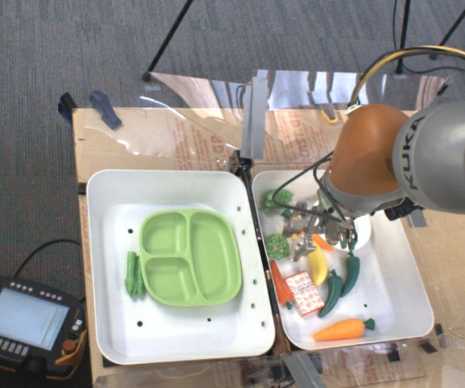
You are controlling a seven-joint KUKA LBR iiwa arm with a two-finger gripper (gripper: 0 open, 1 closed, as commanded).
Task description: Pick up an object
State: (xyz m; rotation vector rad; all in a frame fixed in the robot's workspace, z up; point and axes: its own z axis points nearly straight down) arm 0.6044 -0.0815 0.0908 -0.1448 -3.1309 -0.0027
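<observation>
My gripper [299, 231] hangs low over the left half of the right bin [416, 285], its fingers open and nothing between them. Just below it lie a yellow banana [319, 266] and a small orange piece [323, 242]. A green broccoli [279, 198] sits above the fingers and a second leafy green piece [276, 246] to their left. Further down are a red-and-white box [304, 293], a red-orange stick [281, 284], two dark green peppers [350, 272] and a carrot [341, 329]. The arm's orange band hides the bin's upper middle.
The left bin [103, 217] holds a light green divided plate [190, 257] and a green pea pod [133, 275] beside it. The bins' rims meet at a narrow divider [256, 241]. A teach pendant [26, 322] lies off the bench at lower left.
</observation>
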